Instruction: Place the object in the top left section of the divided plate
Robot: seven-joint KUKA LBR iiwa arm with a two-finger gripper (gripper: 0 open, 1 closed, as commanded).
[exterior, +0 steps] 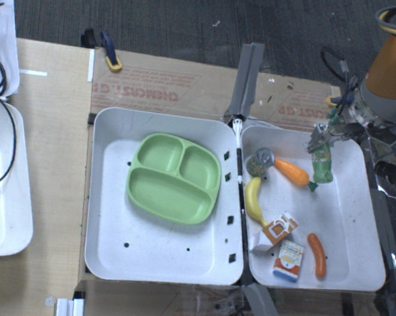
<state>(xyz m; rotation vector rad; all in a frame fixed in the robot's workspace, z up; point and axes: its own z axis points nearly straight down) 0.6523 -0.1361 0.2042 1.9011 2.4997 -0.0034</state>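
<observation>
- Presently the end effector [322, 142] hangs over the right bin [361, 231], pinching a green bottle [321, 166] lifted clear of the carrot [291, 172].
- Left of it, the plate [174, 179] awaits; carry and release remain.

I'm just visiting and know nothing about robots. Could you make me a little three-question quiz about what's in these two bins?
1. True or false: the green divided plate lies in the right bin.
2. Which lies nearest the banana? A) carrot B) sausage C) gripper
3. Fill in: the green bottle hangs just below the ____.

Key: 1 false, it lies in the left bin. 2 A. 3 gripper.
</observation>
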